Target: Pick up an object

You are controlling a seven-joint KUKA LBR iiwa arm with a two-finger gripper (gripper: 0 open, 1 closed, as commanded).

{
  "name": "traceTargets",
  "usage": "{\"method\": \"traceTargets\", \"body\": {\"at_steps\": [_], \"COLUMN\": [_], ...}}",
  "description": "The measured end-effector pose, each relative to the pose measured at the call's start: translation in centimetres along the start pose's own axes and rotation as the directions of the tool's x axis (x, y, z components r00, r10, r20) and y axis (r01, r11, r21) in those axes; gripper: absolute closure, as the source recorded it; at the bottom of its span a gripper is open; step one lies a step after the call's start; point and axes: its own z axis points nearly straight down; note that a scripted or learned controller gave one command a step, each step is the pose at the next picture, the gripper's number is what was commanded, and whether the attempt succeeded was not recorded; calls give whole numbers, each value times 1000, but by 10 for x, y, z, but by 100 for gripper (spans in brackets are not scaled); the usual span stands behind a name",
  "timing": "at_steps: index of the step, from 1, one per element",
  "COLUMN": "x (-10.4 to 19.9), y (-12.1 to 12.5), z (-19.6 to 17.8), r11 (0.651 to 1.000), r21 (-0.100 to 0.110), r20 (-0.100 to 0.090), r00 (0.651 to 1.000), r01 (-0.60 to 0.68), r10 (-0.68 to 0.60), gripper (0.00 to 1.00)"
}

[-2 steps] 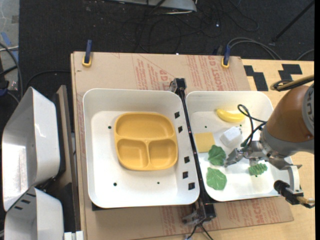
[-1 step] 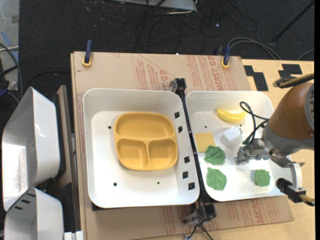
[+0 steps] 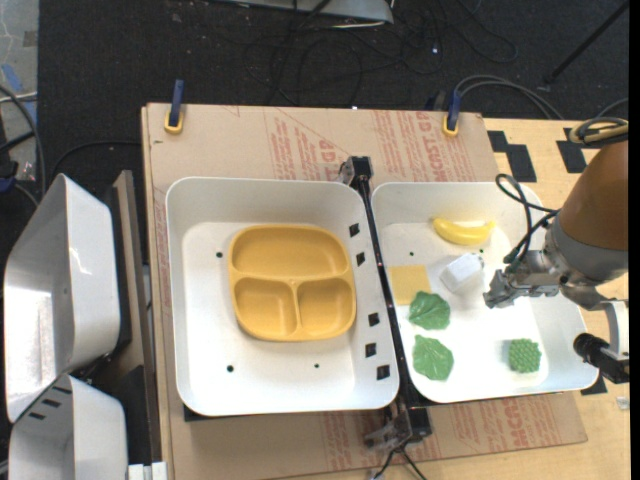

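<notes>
Candidates: you have six loose pieces in the right bin [image 3: 560,383]; the task names none in particular, so any will serve.
White block [image 3: 462,270]: small pale chunk, smooth faces, lying just left of the gripper [image 3: 497,298] and nearest to it. I judge it the likeliest pick from where the arm stands.
Gripper: dark tip low over the bin floor, between the white block and the knobbly green piece [image 3: 524,355]. Nothing shows between its tips. You cannot tell from this slant whether they are spread or pressed together.
Banana [image 3: 463,230]: yellow, curved, glossy like moulded plastic; near the bin's far wall, apart from the tip.
Yellow slice [image 3: 407,283]: flat, pale, squarish, lying close against the divider side; thin edge, probably hard to pinch.
Green leaves: upper leaf [image 3: 430,310] and lower leaf [image 3: 433,357], flat, ruffled outlines, well left of the tip.
Knobbly green piece: small, rounded, bumpy surface, near the bin's front.
Arm: orange band [image 3: 605,198] and grey wrist reach in from the right, so the right bin is the closer reach.
Left bin [image 3: 200,368]: holds a yellow divided tray [image 3: 293,280], three compartments, smooth, matte, centred.
Bench: brown printed cardboard [image 3: 300,133] under both bins, clamped at the far edge.
</notes>
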Motion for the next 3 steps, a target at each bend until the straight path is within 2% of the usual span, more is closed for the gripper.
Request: {"method": "traceTargets", "body": {"at_steps": [1, 2, 3], "x": [-7, -7, 49], "y": [-1, 0, 16], "z": [-61, -69, -78], "r11": [1000, 1000, 1000], "r21": [-1, 4, 4], "r20": [1, -1, -3], "r00": [1000, 1000, 1000], "r01": [0, 0, 5], "r10": [0, 0, -5], "gripper": [100, 100, 100]}}
